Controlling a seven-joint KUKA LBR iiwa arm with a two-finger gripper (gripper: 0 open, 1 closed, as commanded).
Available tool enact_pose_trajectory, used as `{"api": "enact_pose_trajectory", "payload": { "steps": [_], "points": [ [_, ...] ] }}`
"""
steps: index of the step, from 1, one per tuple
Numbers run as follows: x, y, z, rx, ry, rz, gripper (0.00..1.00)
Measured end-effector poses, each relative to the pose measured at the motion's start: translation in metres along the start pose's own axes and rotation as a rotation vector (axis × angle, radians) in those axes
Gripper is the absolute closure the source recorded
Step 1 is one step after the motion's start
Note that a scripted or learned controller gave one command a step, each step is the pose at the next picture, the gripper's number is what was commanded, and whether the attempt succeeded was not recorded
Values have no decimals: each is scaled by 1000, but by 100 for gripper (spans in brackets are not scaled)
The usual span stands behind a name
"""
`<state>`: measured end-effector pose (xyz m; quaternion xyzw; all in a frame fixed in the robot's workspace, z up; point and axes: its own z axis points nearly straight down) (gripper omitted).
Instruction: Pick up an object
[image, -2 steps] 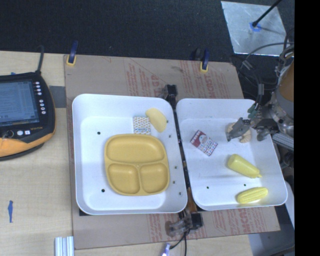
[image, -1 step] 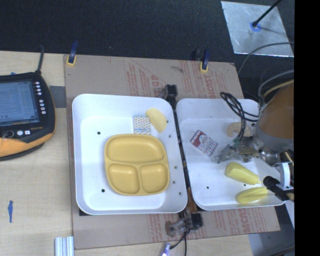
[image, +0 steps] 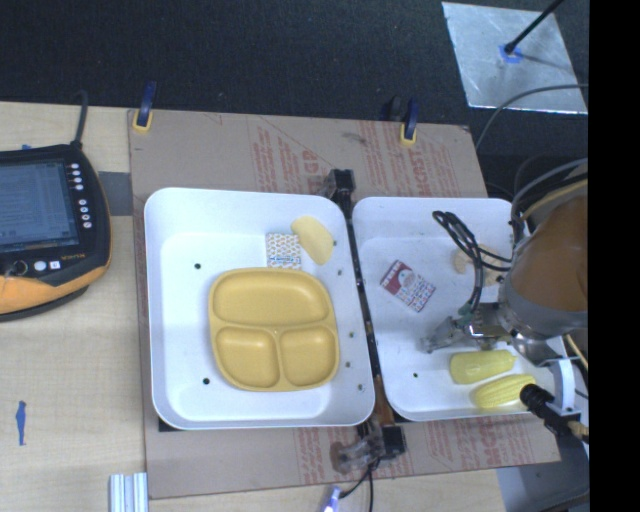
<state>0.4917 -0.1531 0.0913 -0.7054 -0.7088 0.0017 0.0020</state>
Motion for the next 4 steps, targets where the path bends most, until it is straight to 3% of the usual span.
{"api": "enact_pose_trajectory", "payload": {
  "steps": [1,2,3,4],
  "points": [
    [12,69,-91,-5,-1,0,0],
    [56,109,-4,-7,-3,-1,0],
    [55,110,-17,-11,-3,-4,100],
    [55,110,-16,-10,-4,-4,0]
  ]
}}
